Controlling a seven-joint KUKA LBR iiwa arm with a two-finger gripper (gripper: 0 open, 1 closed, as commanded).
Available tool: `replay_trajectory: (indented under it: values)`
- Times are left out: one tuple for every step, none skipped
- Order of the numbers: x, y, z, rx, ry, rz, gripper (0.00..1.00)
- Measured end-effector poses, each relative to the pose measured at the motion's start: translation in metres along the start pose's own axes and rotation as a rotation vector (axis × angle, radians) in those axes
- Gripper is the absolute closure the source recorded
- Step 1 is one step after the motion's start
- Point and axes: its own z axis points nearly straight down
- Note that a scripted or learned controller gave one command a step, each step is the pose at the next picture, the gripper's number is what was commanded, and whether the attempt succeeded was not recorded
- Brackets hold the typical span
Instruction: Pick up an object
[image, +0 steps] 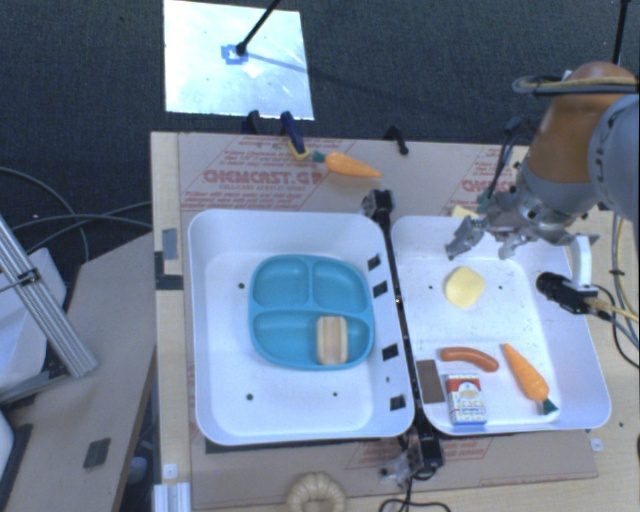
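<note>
Honestly, that smooth rounded pale-yellow plastic lump looks light but slippery, best pinched across its middle by the spread-fingered gripper.

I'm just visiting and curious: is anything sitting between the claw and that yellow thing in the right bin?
Nothing visible stands between them. The claw hangs just above the yellow piece, with bare white bin floor around it. The sausage, carrot and small box lie further toward the bin's near edge.
</note>
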Motion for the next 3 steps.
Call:
replay_trajectory:
  values:
    - [0.000, 0.003, -0.006, -0.011, -0.001, -0.001, 0.00]
    - [0.001, -0.002, 0.037, -0.007, -0.001, 0.000, 0.00]
    - [-0.002, -0.010, 0.084, -0.006, -0.001, 0.001, 0.00]
